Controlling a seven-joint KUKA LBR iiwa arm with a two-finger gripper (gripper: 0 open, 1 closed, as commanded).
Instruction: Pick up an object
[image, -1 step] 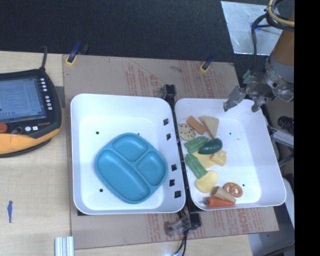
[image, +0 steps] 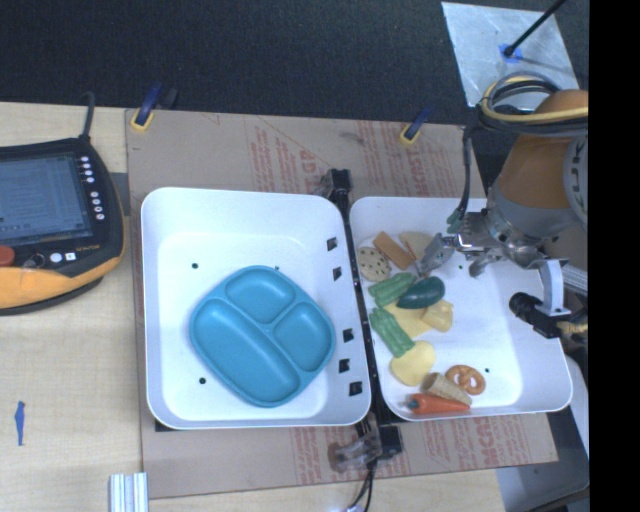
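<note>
Pincer (image: 437, 257) hovered low in right bin (image: 520, 385), finger state unclear. Nothing visibly held. Dark green toy (image: 422, 293) lay just below pincer, among food pieces. Pickup not yet done.

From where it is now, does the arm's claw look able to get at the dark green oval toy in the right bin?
Probably yes: the claw hangs just above the dark green oval toy, with nothing lying over it.

A robot lab: teach pendant (image: 50, 215) beside clamped white bins (image: 160, 300).
</note>
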